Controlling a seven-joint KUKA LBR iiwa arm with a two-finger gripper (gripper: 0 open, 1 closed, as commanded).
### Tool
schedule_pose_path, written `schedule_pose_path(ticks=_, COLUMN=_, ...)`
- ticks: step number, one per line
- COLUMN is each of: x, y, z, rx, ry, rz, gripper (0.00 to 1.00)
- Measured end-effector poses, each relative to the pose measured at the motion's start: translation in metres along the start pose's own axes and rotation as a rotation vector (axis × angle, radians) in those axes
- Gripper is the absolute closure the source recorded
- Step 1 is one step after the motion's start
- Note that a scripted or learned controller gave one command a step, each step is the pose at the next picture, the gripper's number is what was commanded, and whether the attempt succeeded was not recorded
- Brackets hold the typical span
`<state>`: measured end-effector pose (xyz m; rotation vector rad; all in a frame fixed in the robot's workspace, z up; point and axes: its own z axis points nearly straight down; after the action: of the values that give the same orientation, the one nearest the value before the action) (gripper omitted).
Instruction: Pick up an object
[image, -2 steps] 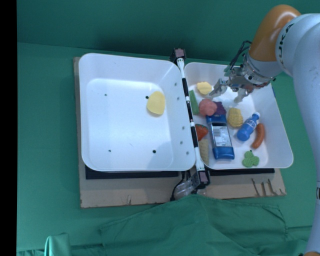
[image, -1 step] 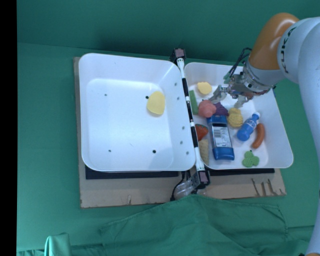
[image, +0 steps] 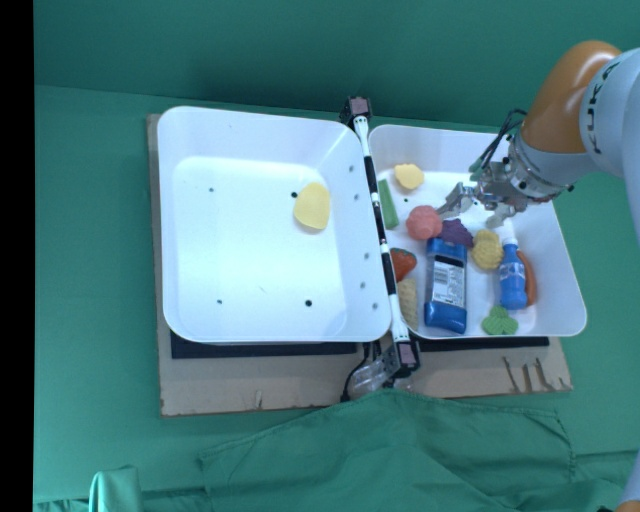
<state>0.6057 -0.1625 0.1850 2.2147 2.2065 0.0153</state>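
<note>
White bin (image: 560, 300) crowded; gripper (image: 478, 205) hovers open, nothing held. Pink toy (image: 423, 221) just beside its near fingertip, purple piece (image: 456, 233) below. Best: descend straight, straddle one item only.

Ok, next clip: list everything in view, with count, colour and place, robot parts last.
bins: 2, white, side by side on cardboard
yellow piece: 1, left bin
yellow shape: 1, right bin, far end
green stick: 1, right bin's left wall
pink lump: 1, right bin centre
purple piece: 1, beside pink lump
blue packet: 1, right bin, near half
blue bottle: 1, right bin, right side
green clover shape: 1, near right corner
gripper: 1, grey, over right bin
</note>
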Motion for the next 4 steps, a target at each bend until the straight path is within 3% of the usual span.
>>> schedule_pose_path(ticks=2, x=0.018, y=0.008, z=0.001, rx=0.001, ry=-0.005, rz=-0.001, gripper=0.00)
schedule_pose_path(ticks=4, x=-0.009, y=-0.009, z=0.000, rx=0.000, ry=0.001, rz=-0.001, gripper=0.00)
